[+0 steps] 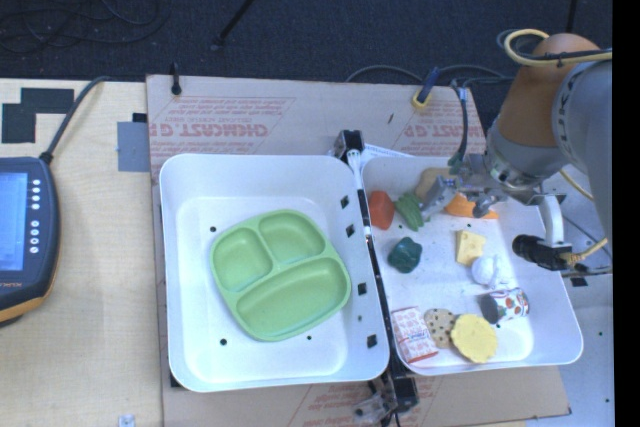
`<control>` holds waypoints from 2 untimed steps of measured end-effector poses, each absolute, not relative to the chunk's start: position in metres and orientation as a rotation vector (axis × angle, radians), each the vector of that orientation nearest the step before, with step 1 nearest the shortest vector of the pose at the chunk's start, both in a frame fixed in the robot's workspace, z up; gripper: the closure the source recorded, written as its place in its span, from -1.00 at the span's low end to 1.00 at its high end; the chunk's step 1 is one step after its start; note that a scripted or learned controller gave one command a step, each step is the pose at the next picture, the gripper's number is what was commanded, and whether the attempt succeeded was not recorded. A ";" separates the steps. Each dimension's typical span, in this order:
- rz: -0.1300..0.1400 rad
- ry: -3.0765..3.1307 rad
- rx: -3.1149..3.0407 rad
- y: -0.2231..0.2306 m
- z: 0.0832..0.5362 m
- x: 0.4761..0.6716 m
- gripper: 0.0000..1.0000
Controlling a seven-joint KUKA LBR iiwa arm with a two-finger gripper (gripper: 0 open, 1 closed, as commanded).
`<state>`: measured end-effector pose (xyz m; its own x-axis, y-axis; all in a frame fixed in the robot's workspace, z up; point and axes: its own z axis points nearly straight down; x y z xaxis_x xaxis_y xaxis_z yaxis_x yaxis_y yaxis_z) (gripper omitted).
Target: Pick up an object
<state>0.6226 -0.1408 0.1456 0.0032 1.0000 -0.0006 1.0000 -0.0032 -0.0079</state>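
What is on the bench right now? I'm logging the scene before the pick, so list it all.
shallow white bins: two, white, side by side on the bench
divided plastic plate: one, light green, left bin
toy foods and small packets: about ten, mixed colours, right bin, among them a dark green toy pepper, a yellow cheese wedge and a round yellow piece
handheld control pendant: one, black and orange, far left
gripper: one, grey, over the right bin's far end

Bench (90, 125) bearing two white bins (190, 215).
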 end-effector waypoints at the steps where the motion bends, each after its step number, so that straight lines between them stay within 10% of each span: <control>1: 0.007 -2.216 -2.219 -0.174 0.095 0.639 -1.00; 2: 0.006 -2.218 -2.211 -0.173 0.105 0.640 1.00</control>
